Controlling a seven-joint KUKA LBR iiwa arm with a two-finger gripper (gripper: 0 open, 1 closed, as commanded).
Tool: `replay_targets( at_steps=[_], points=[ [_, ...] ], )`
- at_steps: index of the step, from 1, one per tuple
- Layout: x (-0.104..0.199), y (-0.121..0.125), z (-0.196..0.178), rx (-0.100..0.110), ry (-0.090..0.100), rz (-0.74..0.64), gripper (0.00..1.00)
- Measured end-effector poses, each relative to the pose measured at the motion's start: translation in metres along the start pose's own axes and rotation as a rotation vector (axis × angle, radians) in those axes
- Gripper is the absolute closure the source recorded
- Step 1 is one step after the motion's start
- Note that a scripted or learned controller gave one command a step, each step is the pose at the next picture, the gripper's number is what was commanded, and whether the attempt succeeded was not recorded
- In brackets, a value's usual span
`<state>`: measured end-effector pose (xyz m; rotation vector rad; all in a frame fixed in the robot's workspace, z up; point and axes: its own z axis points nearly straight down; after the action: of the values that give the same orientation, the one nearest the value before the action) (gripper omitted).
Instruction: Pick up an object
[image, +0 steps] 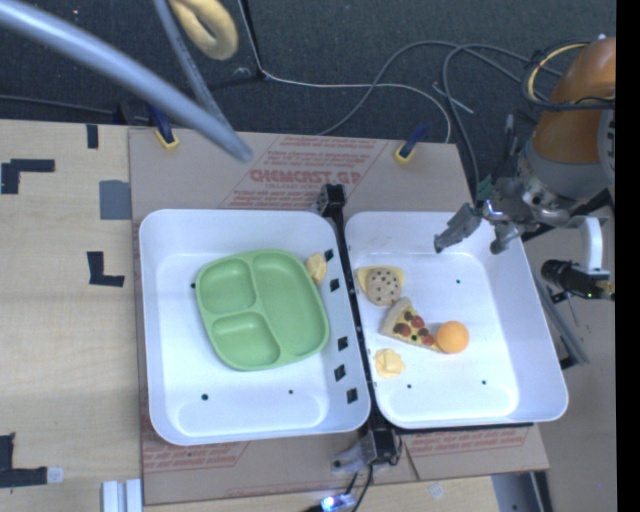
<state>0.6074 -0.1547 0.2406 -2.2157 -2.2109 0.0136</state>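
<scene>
I am holding my grey two-finger gripper (478, 233) spread apart, pinching nothing, over the right shallow white bin (520, 390), far from the small orange ball (452, 337).

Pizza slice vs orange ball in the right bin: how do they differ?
The pizza slice is a flat wedge, tan with red spots; the orange ball is round and plain orange. The pizza slice covers more floor than the orange ball. The slice lies left, the ball at its right end, seemingly touching. Both sit in the right bin.
</scene>
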Motion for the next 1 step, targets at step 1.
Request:
replay_targets(
  at_steps=[1],
  points=[
    [0.0005,0.0024,-0.008,-0.013,-0.002,-0.004,0.0]
  ],
)
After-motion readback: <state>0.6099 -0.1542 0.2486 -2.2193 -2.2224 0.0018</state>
